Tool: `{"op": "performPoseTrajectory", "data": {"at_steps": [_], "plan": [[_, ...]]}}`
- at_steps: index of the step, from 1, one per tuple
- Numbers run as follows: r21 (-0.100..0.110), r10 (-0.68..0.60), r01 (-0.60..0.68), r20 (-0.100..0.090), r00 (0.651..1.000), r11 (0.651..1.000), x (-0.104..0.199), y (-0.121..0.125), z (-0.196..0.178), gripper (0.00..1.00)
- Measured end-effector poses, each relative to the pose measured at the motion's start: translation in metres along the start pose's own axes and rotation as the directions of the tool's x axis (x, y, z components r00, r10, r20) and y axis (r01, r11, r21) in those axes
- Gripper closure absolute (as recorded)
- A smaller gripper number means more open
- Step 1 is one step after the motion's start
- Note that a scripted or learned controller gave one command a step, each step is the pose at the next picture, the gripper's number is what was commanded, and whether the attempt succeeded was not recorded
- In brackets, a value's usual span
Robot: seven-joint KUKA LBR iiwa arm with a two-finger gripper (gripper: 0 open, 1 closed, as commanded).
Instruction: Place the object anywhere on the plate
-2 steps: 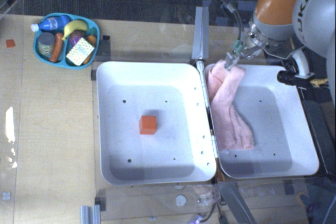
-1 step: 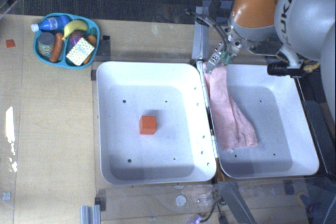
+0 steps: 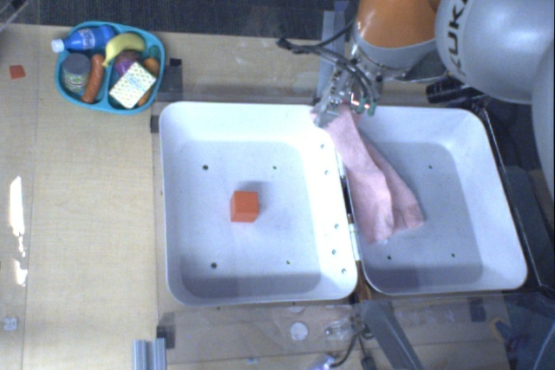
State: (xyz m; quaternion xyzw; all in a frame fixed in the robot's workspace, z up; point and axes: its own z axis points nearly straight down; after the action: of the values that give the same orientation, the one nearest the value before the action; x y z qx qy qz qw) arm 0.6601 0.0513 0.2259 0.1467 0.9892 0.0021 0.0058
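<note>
Gripper (image 3: 340,106) positioned above the rear edge where both bins meet, closed on the top corner of pink cloth (image 3: 375,186). Cloth hanging from the fingers, lower end draped onto the right bin (image 3: 486,186) floor beside the dividing wall. Orange cube (image 3: 245,206) resting mid-floor in the left bin (image 3: 182,186). Blue plate (image 3: 62,82) of toy food located on the bench at far left, well apart.

A blue tray (image 3: 62,82) of toy food is sitting on the bench (image 3: 78,212), and an orange block (image 3: 245,206) is lying in the left bin (image 3: 182,273).
</note>
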Motion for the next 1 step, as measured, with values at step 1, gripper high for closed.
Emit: {"op": "performPoseTrajectory", "data": {"at_steps": [1], "plan": [[-0.002, -0.287, 0.287, 0.002, 0.958, 0.958, 0.0180, 0.0447, -0.0103, 1.00]]}}
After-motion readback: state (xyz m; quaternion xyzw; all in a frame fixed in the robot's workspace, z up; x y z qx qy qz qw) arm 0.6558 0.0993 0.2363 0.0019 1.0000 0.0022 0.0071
